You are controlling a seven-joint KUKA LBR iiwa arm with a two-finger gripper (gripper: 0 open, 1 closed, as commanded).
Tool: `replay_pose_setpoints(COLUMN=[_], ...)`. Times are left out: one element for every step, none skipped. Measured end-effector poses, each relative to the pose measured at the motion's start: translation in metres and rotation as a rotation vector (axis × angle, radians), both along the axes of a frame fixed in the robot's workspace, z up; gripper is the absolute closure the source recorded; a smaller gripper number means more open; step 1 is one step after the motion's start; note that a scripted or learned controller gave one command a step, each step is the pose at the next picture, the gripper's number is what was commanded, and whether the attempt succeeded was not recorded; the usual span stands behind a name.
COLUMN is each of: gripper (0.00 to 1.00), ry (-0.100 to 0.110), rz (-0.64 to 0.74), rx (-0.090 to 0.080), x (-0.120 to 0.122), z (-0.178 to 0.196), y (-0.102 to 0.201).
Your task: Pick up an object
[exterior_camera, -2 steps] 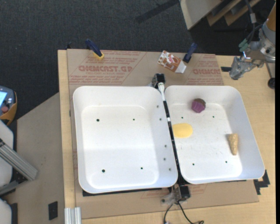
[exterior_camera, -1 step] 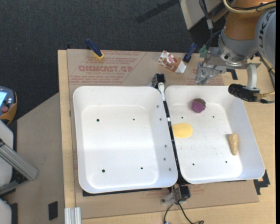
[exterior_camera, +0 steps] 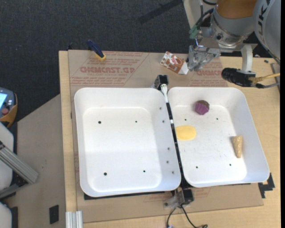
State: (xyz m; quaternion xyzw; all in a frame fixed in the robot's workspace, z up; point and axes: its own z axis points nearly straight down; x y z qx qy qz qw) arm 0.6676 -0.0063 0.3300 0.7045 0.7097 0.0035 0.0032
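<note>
Claw (exterior_camera: 197, 63) above bin (exterior_camera: 249, 107), maybe empty.

Our grey arm, banded in orange

We are seeing a grey wrist (exterior_camera: 229, 33) wearing an orange band (exterior_camera: 236, 9), dark cables trailing beside it, and a small metallic gripper (exterior_camera: 198, 60), details perhaps blurred.

Two white bins (exterior_camera: 122, 95) sit on the tan, red-lettered worktop (exterior_camera: 111, 67); the right holds a purple lump (exterior_camera: 201, 107), a yellow oval (exterior_camera: 185, 132) and a tan wedge (exterior_camera: 237, 146).
</note>
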Motion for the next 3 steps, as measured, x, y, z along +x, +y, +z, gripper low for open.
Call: replay_pose_setpoints(gripper=[1.0,1.0,1.0], ry=[0.014,0.018,-0.004], rz=[-0.019,0.003,0.0], rx=[-0.004,0.004,0.002], x=[-0.003,-0.003,-0.003], z=[-0.054,-0.151,-0.024], y=[-0.132,0.004,0.07])
